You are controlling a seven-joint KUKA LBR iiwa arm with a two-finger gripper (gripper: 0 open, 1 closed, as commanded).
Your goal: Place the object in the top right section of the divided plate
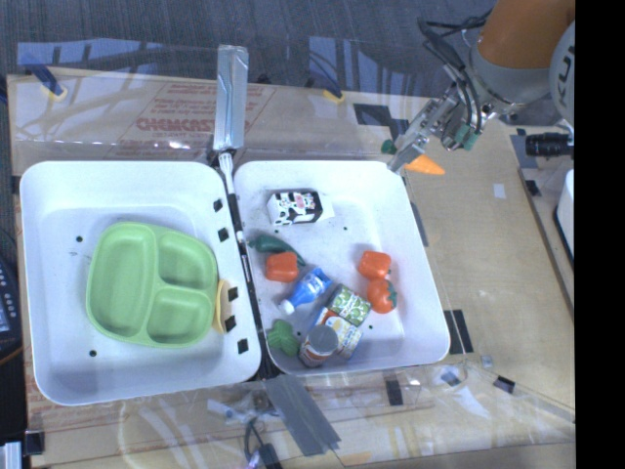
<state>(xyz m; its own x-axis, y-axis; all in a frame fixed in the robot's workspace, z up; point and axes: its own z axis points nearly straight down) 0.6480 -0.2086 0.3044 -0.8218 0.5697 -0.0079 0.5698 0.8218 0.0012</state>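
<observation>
- The arm [522, 13] reached in from the upper right, and its hand [415, 147] hung over the far right corner of the right bin [415, 252], just above the bin's rim.
- A small orange carrot-shaped piece [426, 165] sat at the hand's tip, with a green end [388, 147] showing on the other side of the fingers; whether the hand was clenched on it or merely in front of it could not be told.
- The green divided plate [151, 283] lay in the left bin [59, 360], its three sections bare, well apart from the hand.
- In the right bin, a black-and-white patterned carton [295, 207] lay near the far wall.
- Nearer the middle lay an orange toy with a green stalk [279, 265] and a blue-and-white pouch [308, 288].
- To the right of those sat an orange-red block [374, 264], with a red toy [381, 299] just below it.
- A green-labelled packet [349, 307], a can [322, 345] and a small green piece [283, 336] crowded the near edge of that bin.
- A grey post [230, 96] stood on the worktop [488, 281] behind the seam between the bins.
</observation>
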